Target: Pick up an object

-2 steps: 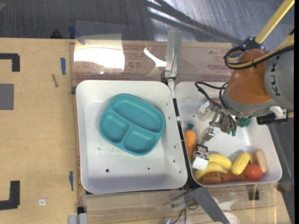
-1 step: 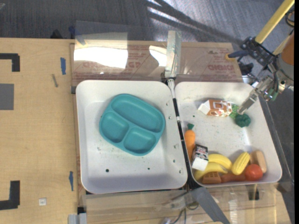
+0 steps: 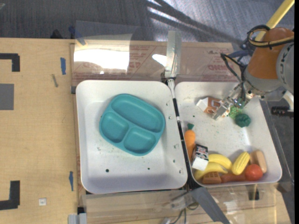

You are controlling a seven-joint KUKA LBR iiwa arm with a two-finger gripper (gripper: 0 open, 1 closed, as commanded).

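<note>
My gripper (image 3: pixel 223 110) hangs over the back of the right bin (image 3: pixel 267 125), under the orange-banded wrist (image 3: pixel 264 59). Its tip sits right beside a small white and orange box (image 3: pixel 209 105), on that box's right side; I cannot tell if they touch. A green broccoli piece (image 3: pixel 242 120) lies just right of the tip. Further forward in the same bin lie an orange carrot (image 3: pixel 189 139), a black and white packet (image 3: pixel 201 155), a yellow banana (image 3: pixel 219 161), a corn cob (image 3: pixel 240 163), a red tomato (image 3: pixel 253 172) and a tan bun (image 3: pixel 259 160).
The left bin (image 3: pixel 88 139) holds a teal divided plate (image 3: pixel 132 124). A raised rim (image 3: pixel 177 125) separates the two bins. A clear sheet and a metal post (image 3: pixel 172 55) stand behind them. The toys crowd the right bin's front corner.
</note>
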